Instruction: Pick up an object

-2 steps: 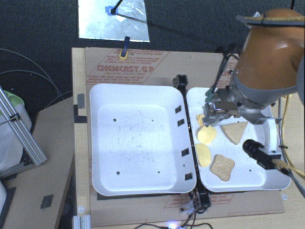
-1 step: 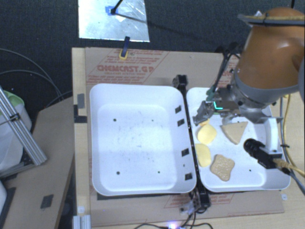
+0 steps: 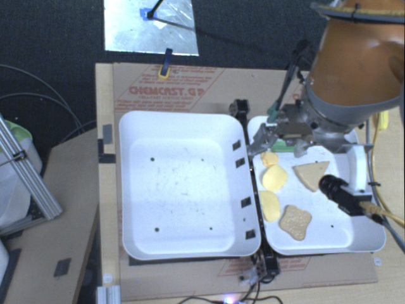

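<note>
The right bin (image 3: pixel 364 233) holds several small food-like pieces. A small yellow chunk (image 3: pixel 270 159), a pale yellow round piece (image 3: pixel 274 178) and a yellow oval (image 3: pixel 270 205) lie along its left side. A tan wedge (image 3: pixel 311 173) lies mid-bin and a speckled brown biscuit (image 3: pixel 295 221) sits near the front. A green item (image 3: pixel 283 147) peeks out under my gripper (image 3: pixel 282 142), which hangs low over the bin's back left corner, just behind the yellow chunk. Nothing shows between its fingers.
The left bin (image 3: pixel 183 182) stands beside the right one, joined by black clips (image 3: pixel 243 163). Both rest on cardboard (image 3: pixel 171 87). A shiny metal sheet (image 3: pixel 152 18) lies behind, and an aluminium frame (image 3: pixel 25 176) stands at the far left.
</note>
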`<state>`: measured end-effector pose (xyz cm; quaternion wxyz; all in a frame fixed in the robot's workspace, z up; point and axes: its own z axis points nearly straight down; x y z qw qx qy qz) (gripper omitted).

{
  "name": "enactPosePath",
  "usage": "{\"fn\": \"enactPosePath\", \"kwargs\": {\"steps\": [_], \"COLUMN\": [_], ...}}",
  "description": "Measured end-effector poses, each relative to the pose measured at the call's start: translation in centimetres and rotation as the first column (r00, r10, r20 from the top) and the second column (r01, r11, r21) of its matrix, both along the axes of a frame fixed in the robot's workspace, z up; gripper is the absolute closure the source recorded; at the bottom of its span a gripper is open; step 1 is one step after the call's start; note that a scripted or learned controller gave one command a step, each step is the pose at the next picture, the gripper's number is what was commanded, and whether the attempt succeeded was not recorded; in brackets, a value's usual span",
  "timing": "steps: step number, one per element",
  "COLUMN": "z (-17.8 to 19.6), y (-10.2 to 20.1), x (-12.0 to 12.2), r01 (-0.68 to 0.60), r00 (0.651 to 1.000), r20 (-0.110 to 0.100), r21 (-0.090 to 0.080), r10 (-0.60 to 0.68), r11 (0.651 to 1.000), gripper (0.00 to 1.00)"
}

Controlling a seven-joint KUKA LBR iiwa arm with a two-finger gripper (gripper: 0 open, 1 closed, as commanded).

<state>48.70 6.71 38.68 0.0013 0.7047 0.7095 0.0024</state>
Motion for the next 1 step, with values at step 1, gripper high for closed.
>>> {"fn": "enactPosePath", "kwargs": {"steps": [1], "z": [0.01], "y": [6.20], "x": [-0.06], "r01": [-0.003], "r00": [1.000], "r20": [-0.003], "r21": [0.001], "r10": [0.003], "r11": [1.000], "gripper": [0.00]}}
